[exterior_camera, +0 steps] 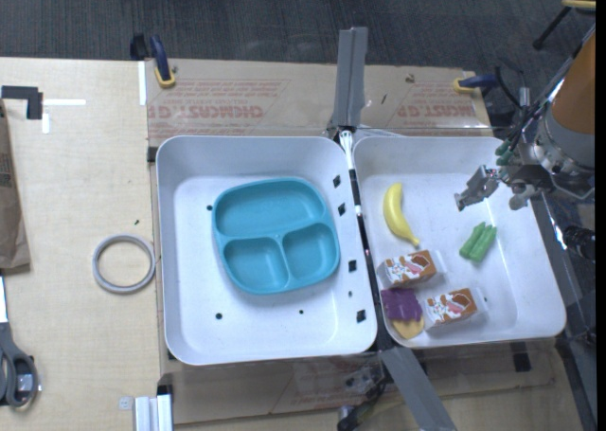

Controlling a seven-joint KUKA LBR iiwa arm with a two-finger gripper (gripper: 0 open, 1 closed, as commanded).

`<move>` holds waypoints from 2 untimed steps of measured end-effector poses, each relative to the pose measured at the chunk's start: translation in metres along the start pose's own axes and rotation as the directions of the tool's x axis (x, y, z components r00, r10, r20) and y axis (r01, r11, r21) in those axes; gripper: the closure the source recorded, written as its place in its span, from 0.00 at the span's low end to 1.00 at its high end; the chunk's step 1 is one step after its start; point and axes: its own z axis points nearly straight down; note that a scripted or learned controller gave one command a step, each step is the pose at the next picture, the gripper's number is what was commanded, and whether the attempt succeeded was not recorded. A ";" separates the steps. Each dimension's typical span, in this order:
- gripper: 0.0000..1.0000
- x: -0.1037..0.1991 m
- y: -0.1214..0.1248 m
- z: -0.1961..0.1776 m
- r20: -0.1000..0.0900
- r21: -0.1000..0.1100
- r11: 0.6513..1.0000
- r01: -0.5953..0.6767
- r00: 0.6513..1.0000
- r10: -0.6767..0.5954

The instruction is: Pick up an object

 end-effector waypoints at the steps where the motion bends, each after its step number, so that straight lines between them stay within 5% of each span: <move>1: 0.00 -0.020 -0.003 -0.036 0.001 -0.001 0.993 -0.118 0.993 0.118; 2: 0.00 -0.015 -0.064 0.093 -0.001 0.001 0.991 -0.134 0.991 0.134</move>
